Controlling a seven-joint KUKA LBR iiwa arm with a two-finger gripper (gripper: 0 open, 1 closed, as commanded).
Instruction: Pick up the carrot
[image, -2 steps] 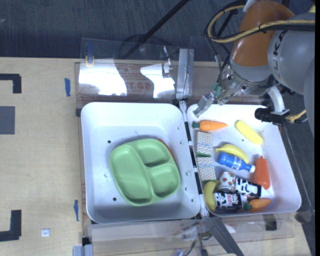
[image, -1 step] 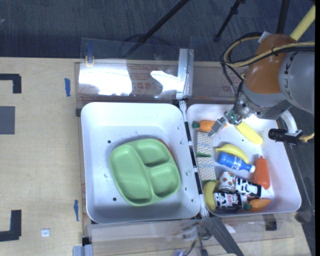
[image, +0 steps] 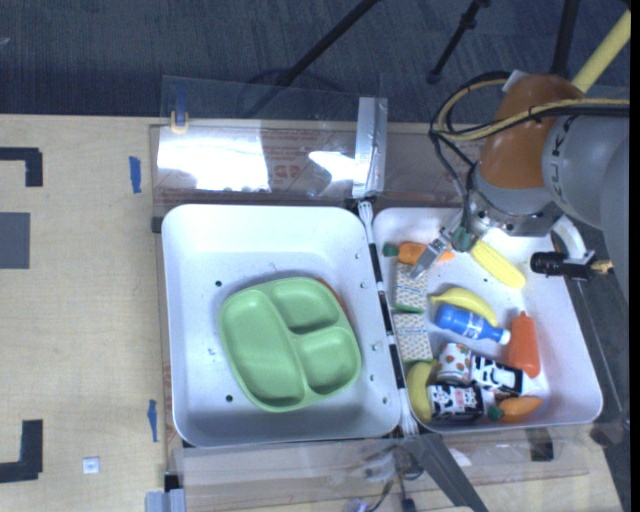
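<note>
The gripper (image: 432, 253) has its fingers narrowly parted, holding nothing. Well below them the tapered orange carrot (image: 521, 406) lies crosswise, thin tip pointing left.

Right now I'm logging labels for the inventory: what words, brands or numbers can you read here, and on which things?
None can be read.
Blue bottle: white label, print too blurred.
Black-and-white carton: cow pattern, lettering too small.
Patterned packet: print unreadable.

Arm (image: 560, 150) reaches in from right, wrist bent down; gripper (image: 432, 254) low, pointing left.
</note>
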